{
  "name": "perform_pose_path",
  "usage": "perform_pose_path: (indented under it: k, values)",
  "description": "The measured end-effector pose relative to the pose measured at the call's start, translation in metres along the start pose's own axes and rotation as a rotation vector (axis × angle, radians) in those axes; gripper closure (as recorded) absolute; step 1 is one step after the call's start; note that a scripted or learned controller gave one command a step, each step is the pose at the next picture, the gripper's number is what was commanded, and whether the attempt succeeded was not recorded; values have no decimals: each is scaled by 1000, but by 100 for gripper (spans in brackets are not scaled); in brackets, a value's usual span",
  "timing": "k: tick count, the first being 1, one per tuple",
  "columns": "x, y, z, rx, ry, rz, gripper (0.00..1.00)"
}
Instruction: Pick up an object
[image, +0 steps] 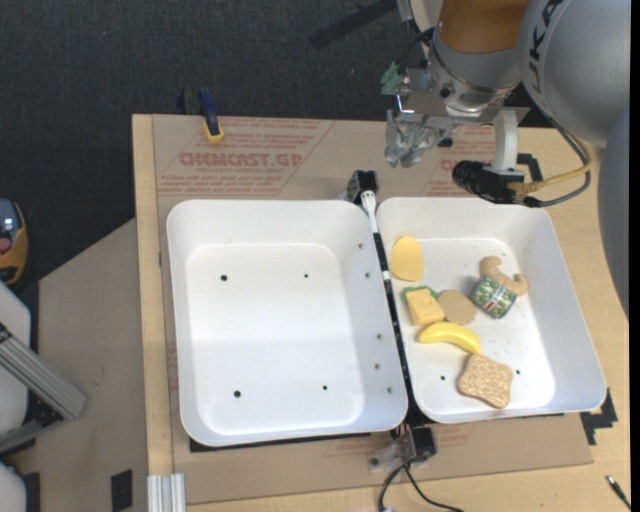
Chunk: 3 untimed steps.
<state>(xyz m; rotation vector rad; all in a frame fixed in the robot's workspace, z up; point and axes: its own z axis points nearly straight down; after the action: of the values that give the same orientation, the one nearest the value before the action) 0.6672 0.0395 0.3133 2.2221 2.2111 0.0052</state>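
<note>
Bench with two white bins (560, 300); gripper (410, 150) hovering above right bin's far edge, finger state unreadable, nothing visibly held; approaching, needing descent toward banana (450, 338).

Left bin (200, 240) bare across its whole floor, right bin (560, 260) crowded mid-floor with banana (449, 337), bread slice (486, 380), green can (493, 296), open room along its far edge and right wall

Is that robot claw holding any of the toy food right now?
No, nothing shows between the fingers of the gripper, which hangs above the bench behind the right bin. The banana and other pieces lie inside that bin.
</note>
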Motion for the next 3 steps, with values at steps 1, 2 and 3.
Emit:
perform_pose_path:
  k: [1, 2, 3]
  values:
    - [57, -45, 87, 20, 4, -10, 100]
    - [132, -1, 64, 1, 6, -13, 100]
    - [190, -13, 111, 15, 4, -11, 100]
